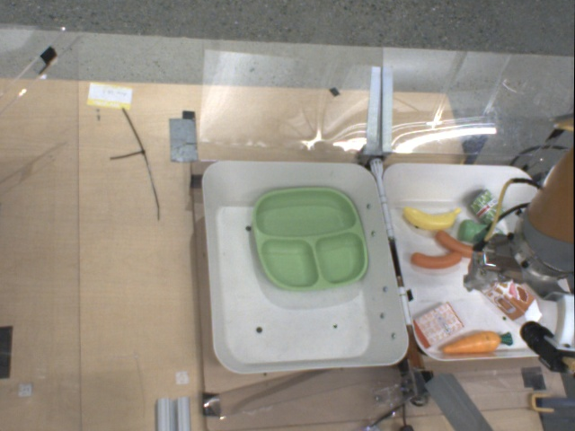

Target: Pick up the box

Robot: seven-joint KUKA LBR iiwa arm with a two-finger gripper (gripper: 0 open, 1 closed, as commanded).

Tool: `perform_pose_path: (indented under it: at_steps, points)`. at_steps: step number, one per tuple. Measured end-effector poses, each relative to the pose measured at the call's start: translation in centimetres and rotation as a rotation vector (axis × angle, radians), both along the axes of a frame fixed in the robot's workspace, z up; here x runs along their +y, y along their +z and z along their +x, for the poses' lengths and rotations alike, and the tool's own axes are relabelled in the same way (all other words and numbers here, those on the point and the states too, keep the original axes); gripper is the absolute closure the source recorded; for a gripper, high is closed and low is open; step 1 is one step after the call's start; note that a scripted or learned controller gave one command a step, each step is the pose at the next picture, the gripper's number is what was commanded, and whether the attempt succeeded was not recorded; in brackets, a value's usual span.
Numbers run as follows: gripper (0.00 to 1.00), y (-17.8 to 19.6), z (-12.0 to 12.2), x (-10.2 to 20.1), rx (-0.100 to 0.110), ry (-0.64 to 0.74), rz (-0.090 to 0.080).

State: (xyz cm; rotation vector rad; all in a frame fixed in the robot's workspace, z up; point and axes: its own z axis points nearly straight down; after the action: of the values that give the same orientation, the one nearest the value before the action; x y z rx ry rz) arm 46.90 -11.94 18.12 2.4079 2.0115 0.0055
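White right bin (422, 182): arm low over the toy food, box not yet lifted.

The gripper (490, 272) sits at about 3 o'clock in the bin, just beside a small brown-and-white carton (514, 299) lying at its 5 o'clock; whether it is open, closed or holding anything cannot be told. The box (437, 322), flat, pale card with red print, lies apart at 7 o'clock from the gripper, near the bin's front edge, just above the carrot (474, 342). Sausage (438, 260), banana (431, 217) and green can (482, 205) lie toward 11 o'clock. The left bin (225, 330) holds a green divided plate (310, 237). Judgement: the box looks light, thin, crushable and smooth; take it across its short sides, lightly.
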Motion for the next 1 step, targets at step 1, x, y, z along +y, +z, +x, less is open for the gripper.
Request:
perform_pose_path:
  at_steps: [1]
  points:
    - [1.00, 1.02, 3.79, 5.74, 0.000, 0.180, -0.001]
